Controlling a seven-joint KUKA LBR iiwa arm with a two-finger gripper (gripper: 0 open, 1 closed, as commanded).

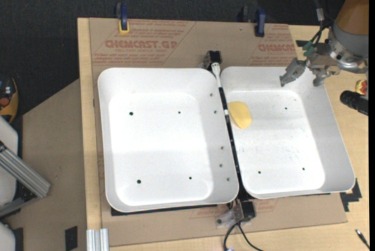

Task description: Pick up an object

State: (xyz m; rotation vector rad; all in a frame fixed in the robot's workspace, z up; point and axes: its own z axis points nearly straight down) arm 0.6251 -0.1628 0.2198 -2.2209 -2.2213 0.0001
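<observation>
Lying in right bin (328, 144) | yellow object (239, 114) | well apart from open tool (304, 77)

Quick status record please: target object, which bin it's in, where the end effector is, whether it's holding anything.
target: yellow object, flattish, rounded
bin: right bin, near its left wall, in the far half
left bin: left bin, beside the right one
end effector: end effector, fingers spread, over the right bin's far right corner
holding: nothing between the fingers
gap: end effector is apart from the yellow object, to its right

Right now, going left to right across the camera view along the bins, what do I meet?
Left shallow white bin → black divider strip → yellow rounded object in the right white bin → open two-finger gripper.
</observation>
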